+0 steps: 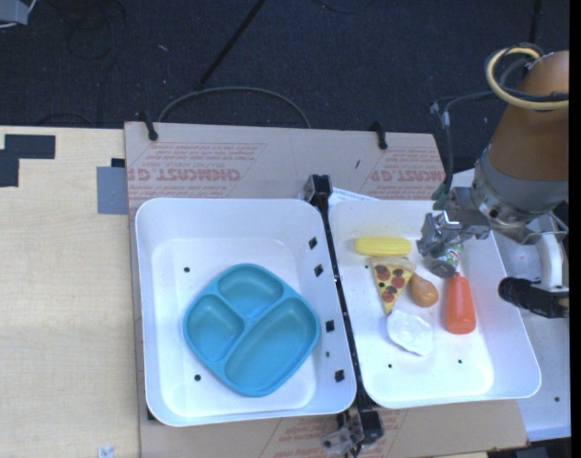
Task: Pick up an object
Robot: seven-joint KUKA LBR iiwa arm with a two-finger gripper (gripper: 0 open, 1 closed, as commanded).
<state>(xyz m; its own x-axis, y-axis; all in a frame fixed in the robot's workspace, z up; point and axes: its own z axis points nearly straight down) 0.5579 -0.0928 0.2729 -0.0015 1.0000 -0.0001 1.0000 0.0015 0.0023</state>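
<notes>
In the right bin point(500, 375) lie a yellow corn cob point(383, 246), a pizza slice point(390, 284), a small brown potato-like piece point(423, 290), an orange carrot point(459, 304) and a white crumpled piece point(410, 332). My gripper point(442, 250) hangs over the bin's upper right part, just above the carrot's top end and right of the corn. Nothing can be made out between its metal parts.
The left bin point(166, 227) holds a blue divided plate point(251, 328). A black divider point(330, 294) runs between the two bins. Cardboard point(223, 165) lies under both bins, on a wooden bench point(51, 303).
</notes>
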